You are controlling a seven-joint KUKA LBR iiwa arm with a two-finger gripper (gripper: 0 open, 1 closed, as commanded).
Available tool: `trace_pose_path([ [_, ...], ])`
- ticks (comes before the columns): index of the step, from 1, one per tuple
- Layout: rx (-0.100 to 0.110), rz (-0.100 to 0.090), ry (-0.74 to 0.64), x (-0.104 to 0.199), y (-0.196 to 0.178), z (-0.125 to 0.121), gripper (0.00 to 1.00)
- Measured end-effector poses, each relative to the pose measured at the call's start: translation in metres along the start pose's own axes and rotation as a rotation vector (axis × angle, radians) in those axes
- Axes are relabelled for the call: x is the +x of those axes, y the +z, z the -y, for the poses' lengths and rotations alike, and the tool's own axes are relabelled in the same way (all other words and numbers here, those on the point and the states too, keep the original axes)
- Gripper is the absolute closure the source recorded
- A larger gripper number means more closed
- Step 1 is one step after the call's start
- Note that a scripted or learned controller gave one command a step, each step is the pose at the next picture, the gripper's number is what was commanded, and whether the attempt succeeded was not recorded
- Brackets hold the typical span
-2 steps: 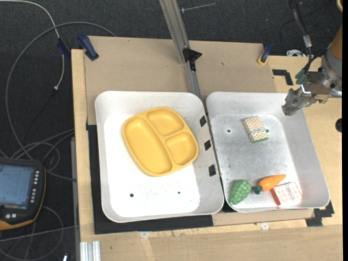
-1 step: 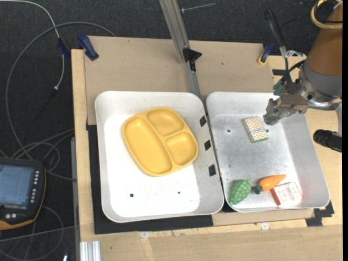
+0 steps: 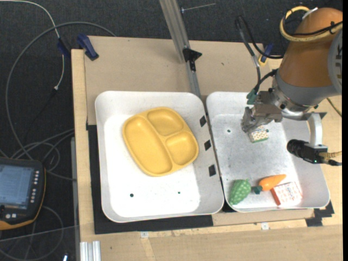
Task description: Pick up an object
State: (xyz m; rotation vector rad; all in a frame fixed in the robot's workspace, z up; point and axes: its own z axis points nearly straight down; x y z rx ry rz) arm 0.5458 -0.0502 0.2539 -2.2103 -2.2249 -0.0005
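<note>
My gripper [image 3: 255, 128] hangs over the upper middle of the right bin [image 3: 234, 156]. A small white block with green speckles [image 3: 260, 136] sits right at its lower end, touching or just under it; whether it is gripped is hidden by the wrist. Along the right bin's front edge lie a green bumpy toy [image 3: 240, 191], an orange carrot-shaped toy [image 3: 271, 182] and a small red and white box [image 3: 286, 193].
A yellow divided plate [image 3: 160, 141] lies in the left bin [image 3: 109, 162]. A metal pole [image 3: 179, 31] slants up from between the bins at the back. A black fitting [image 3: 303, 150] on the arm juts over the right bin's right side.
</note>
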Motion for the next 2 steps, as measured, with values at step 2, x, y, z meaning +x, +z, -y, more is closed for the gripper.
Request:
trace_pose_path([
  [2, 0.001, 0.001, 0.000, 0.107, 0.007, 0.012, 1.00],
])
